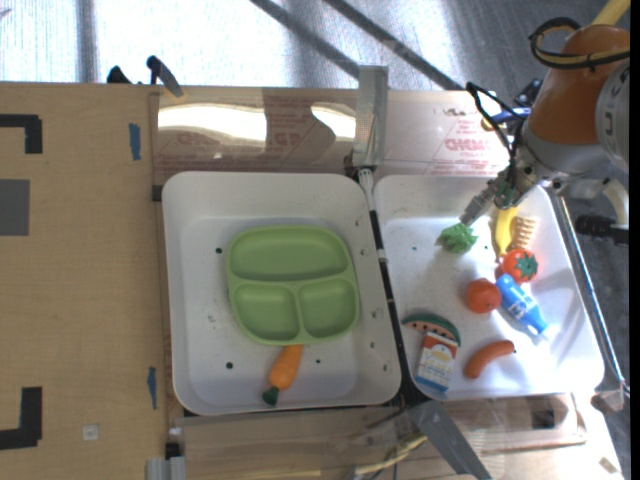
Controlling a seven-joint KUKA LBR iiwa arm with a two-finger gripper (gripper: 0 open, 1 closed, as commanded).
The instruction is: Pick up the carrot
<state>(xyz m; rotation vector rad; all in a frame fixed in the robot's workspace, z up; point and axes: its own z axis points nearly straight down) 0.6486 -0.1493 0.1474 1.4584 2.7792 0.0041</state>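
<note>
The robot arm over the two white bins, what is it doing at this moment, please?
The arm reaches in from the right, and its claw is over the right bin, close to a green broccoli toy. Its target, the carrot, lies in the left bin, just below the green divided plate, and nothing is touching it. The right bin also holds a banana, a tomato, a blue bottle and a sausage. The pickup is not yet done.
</note>
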